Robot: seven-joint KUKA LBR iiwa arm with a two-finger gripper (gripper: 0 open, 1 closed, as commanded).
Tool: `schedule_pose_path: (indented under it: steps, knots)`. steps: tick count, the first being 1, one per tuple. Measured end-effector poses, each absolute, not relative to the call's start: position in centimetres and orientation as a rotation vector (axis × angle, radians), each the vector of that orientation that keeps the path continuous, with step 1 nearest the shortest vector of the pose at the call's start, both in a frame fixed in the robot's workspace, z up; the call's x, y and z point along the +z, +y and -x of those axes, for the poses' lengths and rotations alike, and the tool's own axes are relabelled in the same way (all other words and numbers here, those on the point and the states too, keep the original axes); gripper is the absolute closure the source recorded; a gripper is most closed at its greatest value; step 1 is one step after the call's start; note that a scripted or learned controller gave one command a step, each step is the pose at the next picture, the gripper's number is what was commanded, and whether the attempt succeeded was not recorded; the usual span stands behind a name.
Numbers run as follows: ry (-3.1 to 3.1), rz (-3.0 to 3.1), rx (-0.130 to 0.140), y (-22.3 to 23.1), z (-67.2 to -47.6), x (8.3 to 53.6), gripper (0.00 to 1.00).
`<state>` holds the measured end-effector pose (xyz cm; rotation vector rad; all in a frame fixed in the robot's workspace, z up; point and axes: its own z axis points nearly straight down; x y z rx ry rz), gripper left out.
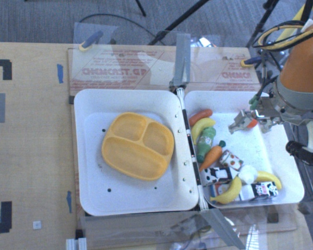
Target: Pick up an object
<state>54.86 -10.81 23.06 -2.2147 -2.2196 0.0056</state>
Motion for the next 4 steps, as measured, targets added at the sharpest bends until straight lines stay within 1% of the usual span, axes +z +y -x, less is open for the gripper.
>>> schedule_pose_path:
  steps: [1,2,3,4]
  knots:
    - [-2.561,1.819,0.001,-12.1,-58.0,25.0,0.00]
    - [-2.773,1.471,-0.001,-14.0,-57.0,12.2,0.00]
    - [-2.910,1.207,-0.005,-11.1,-51.2,8.7,0.00]
    - [-2.909,1.212,-0.011,-11.2,-51.3,9.6,1.00]
